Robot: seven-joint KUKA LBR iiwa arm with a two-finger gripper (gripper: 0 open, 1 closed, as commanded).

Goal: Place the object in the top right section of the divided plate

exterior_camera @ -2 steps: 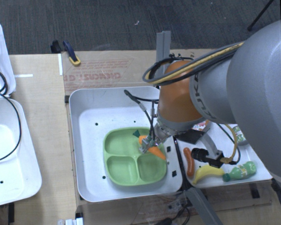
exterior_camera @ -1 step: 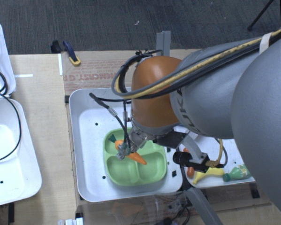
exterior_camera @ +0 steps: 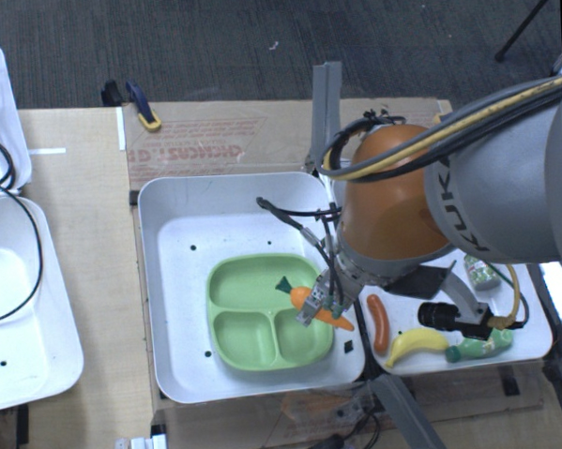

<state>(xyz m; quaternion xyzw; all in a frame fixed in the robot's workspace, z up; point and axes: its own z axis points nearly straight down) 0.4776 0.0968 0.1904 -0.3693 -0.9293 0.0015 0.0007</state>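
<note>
Far left, we note a white bin (exterior_camera: 22, 307) with black cables (exterior_camera: 6, 168) looping over it; it plays no part in the task and lies well apart from the work.

Centre: a second white bin (exterior_camera: 171, 272) carries the green divided plate (exterior_camera: 253, 314), set flat toward the bin's near right corner. Three sections: one wide one along the far side, two smaller ones nearer us. Flat seating keeps the sections open from above, which suits a drop from the arm.

At the plate's right edge, the toy carrot (exterior_camera: 328, 310), orange with a dark green top, sits tilted, its top over the right end of the wide far section and its tip reaching past the rim. The tool (exterior_camera: 321, 306) is on it. We judge it pinching the carrot, since the orange body shows on either side of the grey fingers (exterior_camera: 312, 311), though the contact is small and partly masked. Whether the carrot hangs or already rests on the plate, we cannot tell.

Our judgement: the hold over that corner matches the target section, so release looks close.

Right: the grey arm with its orange band (exterior_camera: 388, 199) covers much of the right bin (exterior_camera: 536, 337), where a red sausage-like toy (exterior_camera: 378, 322), a banana (exterior_camera: 414, 343) and a green bottle-like toy (exterior_camera: 475, 348) wait untouched.
</note>
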